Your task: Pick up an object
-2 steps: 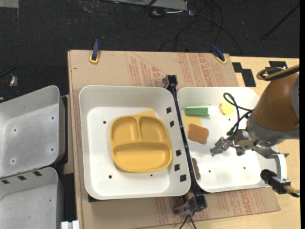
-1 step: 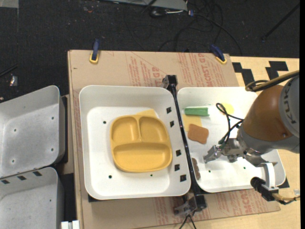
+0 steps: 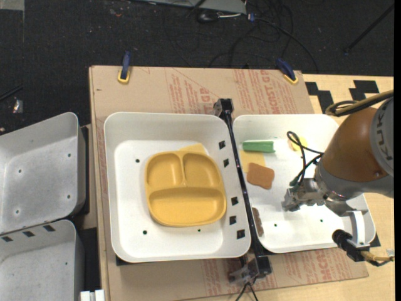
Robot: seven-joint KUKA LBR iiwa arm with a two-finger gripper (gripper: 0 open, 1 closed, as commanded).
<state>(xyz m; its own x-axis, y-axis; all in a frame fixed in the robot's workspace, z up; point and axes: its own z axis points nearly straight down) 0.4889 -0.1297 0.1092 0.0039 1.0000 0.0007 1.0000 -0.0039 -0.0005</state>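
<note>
Two red mirrored prints cross the cardboard sheet (image 3: 263, 83), illegible.

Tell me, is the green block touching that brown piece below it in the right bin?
Apart. The camera view shows a strip of white bin floor between the green block and the brown piece.

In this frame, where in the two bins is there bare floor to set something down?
Left bin: only narrow strips around the yellow tray. Right bin: bare floor along the near edge, between the divider and the tool. Its far half is crowded with the green block, brown piece and arm.
</note>
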